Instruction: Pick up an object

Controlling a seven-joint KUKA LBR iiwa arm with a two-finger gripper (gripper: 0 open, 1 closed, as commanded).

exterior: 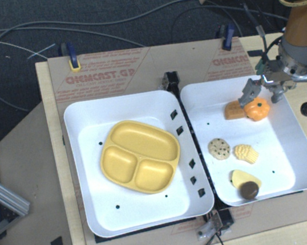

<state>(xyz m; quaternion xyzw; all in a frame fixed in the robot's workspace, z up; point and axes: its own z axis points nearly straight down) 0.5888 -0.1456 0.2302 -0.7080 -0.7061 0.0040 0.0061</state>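
Your gripper (262,88) hangs low over the right bin (295,142) with its fingers spread, straddling the top of the orange toy (257,109) but not clamped on it. The toy sits on the bin floor touching a tan block (234,111); closing and lifting remain, so nothing is picked yet.

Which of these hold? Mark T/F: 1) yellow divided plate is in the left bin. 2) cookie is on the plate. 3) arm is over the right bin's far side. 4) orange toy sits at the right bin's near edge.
1) True: the yellow divided plate lies in the left bin.
2) False: the cookie lies in the right bin, off the plate.
3) True: the gripper hangs at the far side, right over the orange toy.
4) False: it sits at the far side, beside a tan block.
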